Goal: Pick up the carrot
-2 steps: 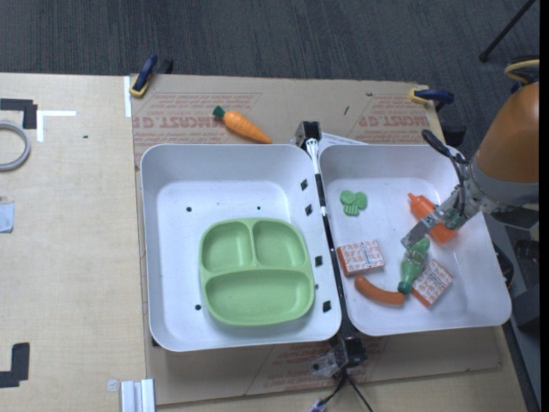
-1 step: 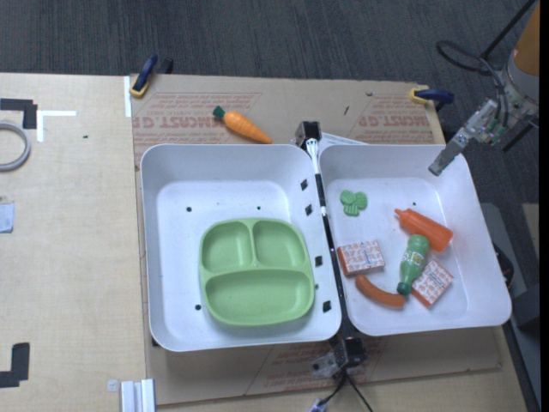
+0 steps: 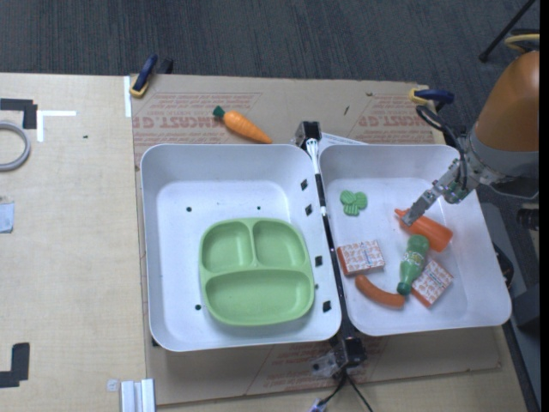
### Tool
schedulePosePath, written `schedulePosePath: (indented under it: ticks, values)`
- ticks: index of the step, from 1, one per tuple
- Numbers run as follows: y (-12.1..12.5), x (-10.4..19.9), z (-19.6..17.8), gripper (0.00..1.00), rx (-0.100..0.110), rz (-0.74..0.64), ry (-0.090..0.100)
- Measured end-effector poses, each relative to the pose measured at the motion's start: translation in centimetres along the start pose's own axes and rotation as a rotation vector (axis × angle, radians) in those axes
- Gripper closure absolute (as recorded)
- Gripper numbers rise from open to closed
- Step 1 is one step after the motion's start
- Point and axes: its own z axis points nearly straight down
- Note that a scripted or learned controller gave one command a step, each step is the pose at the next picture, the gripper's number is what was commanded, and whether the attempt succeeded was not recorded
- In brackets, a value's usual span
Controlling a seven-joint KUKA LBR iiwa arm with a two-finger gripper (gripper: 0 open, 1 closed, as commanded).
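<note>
Placement of the orange toy carrot with a green stalk end was outside both bins: it lay on the brown cardboard sheet just behind the rear wall of the left white bin, well apart from the arm. That location probably left it hard for the arm to reach from the right.

The left white bin held a green three-compartment plastic plate. The right white bin held the loose items, which lay close together: a small green leafy piece, two printed cartons, a green toy bottle, a red-orange sausage-shaped piece and a stubby orange piece.

The two-finger gripper was lowered into the right white bin, its tip at or touching the near end of the stubby orange piece. Whether it was released or clenched could not be determined, and no item was visibly grasped. Judged from this position, the approach addressed the stubby orange piece, not the carrot on the cardboard.
</note>
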Motion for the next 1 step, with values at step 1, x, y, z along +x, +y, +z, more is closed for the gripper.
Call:
schedulePosePath:
  ticks: [1]
  values:
    - [4.38, -3.18, -8.09, 0.00, -0.001, -0.032, -0.001]
